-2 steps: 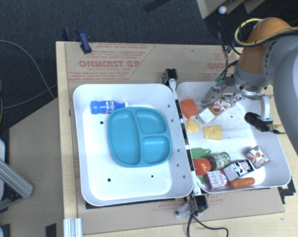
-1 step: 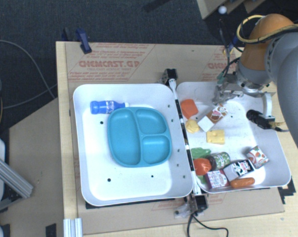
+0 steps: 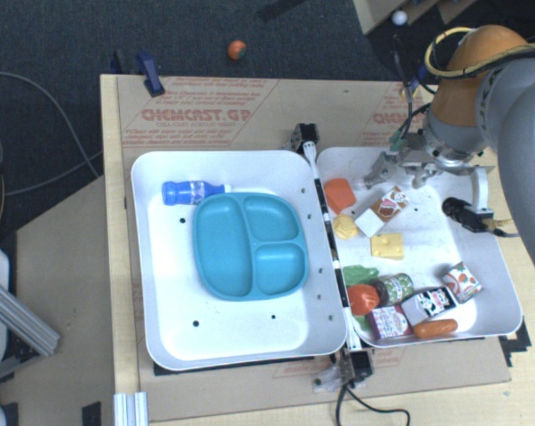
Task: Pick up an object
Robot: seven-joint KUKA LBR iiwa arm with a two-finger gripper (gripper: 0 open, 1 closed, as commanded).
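Grey claw (image 3: 400, 162) low over the right bin's (image 3: 498, 273) far end, prongs spread apart and clamped on nothing, just above a small red-and-white carton (image 3: 390, 205) crowded by yellow blocks (image 3: 387, 245): likely to nudge neighbours and slip off.

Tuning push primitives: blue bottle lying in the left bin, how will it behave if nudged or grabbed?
The bottle lies on its side beside the blue tray, so a sideways nudge would likely roll it. It looks like small toy plastic: probably light and stiff. Its round body may slip out unless gripped across the middle.
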